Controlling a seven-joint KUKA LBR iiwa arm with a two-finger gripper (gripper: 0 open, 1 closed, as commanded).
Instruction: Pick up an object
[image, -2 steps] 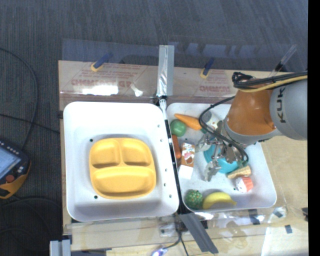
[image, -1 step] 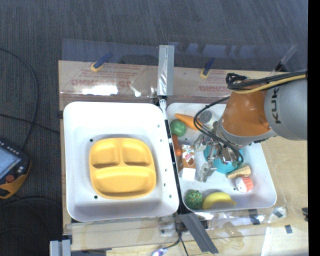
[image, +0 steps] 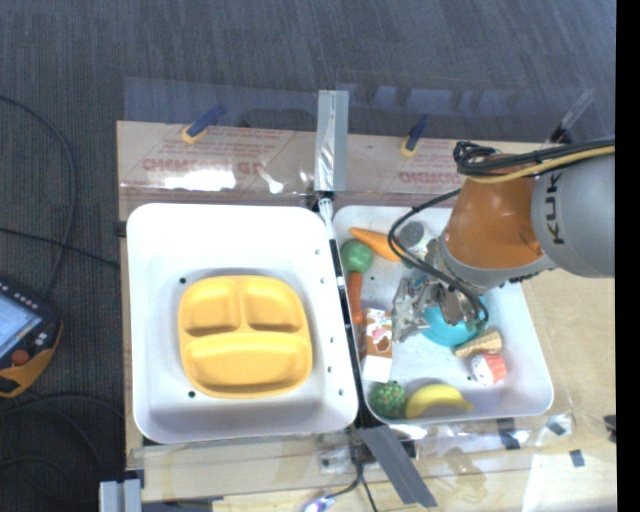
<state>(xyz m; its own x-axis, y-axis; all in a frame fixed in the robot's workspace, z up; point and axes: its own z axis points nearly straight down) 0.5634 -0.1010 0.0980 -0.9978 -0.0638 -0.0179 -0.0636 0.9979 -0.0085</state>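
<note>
In the camera view, 2 shallow white bins sit side by side on the counter (image: 140, 150). The left bin (image: 150, 240) carries a yellow divided tray (image: 243, 334), lying flat and apart from the loose items.

The right bin (image: 525, 380) holds the candidates for picking: a carrot (image: 375, 243) and a green fruit (image: 356, 257) near the top left corner, a long orange piece (image: 354, 296) along the divider wall, a small printed packet (image: 378, 335), a broccoli head (image: 389, 399) touching a banana (image: 436, 400) at the front edge, a teal dish (image: 443, 326), and a tan piece (image: 478, 346) just above a red-and-white item (image: 489, 370).

The arm reaches in from the right, its end effector (image: 412, 310) low over the bin's middle, between the packet and the teal dish. Whether it is released or clenched, I cannot tell; nothing visibly sits in it. I judge it is lining up on 1 of these 2.
</note>
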